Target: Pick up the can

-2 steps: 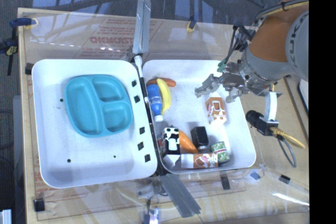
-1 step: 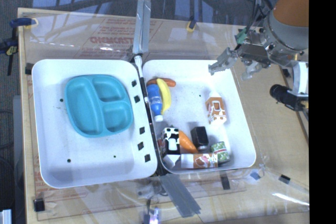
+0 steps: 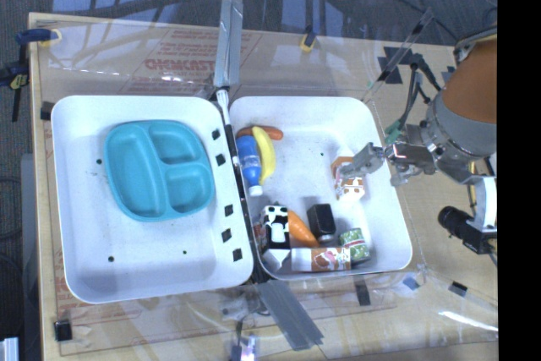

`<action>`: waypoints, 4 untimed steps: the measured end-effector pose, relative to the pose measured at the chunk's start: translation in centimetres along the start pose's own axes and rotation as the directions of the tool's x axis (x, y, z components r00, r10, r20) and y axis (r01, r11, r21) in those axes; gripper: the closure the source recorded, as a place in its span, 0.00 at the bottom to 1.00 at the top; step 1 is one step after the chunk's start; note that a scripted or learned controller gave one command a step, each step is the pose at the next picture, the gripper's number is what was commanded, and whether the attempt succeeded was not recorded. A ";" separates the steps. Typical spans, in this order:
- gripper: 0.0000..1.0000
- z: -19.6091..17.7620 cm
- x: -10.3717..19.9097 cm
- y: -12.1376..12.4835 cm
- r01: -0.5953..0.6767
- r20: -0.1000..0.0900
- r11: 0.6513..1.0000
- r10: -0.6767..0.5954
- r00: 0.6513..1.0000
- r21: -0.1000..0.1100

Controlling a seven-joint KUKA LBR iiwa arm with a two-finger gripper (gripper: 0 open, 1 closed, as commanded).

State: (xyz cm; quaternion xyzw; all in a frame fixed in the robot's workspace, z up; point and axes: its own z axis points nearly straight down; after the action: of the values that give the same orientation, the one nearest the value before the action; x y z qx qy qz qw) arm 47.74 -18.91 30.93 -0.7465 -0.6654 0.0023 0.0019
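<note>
The can [image 3: 328, 259] lies on its side against the near wall of the right bin [image 3: 385, 139]; its label is red, white and brown. A green-labelled pack [image 3: 355, 243] touches its right end. My gripper [image 3: 350, 180] hangs over the right-centre of that bin, reaching in from the right, well behind the can and apart from it. A small white and orange item [image 3: 352, 188] sits right at the gripper's tip; whether it is held I cannot tell.
In the right bin are a banana [image 3: 266, 155], a blue bottle [image 3: 248, 163], a black-and-white box [image 3: 275, 226], an orange piece [image 3: 299, 229] and a black block [image 3: 321, 220]. The left bin [image 3: 76, 249] holds a teal divided tray [image 3: 161, 169].
</note>
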 end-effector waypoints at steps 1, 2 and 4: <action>0.00 8.5 -1.9 0.2 0.030 -0.001 1.000 -0.030 1.000 0.001; 0.00 8.0 -1.8 0.3 -0.005 0.001 1.000 0.005 1.000 -0.002; 0.00 5.7 3.2 6.9 0.438 0.001 0.899 -0.438 0.899 -0.002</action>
State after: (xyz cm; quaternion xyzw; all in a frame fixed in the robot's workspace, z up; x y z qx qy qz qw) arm 54.95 -16.52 25.22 -0.5779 -0.8161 0.0013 0.0014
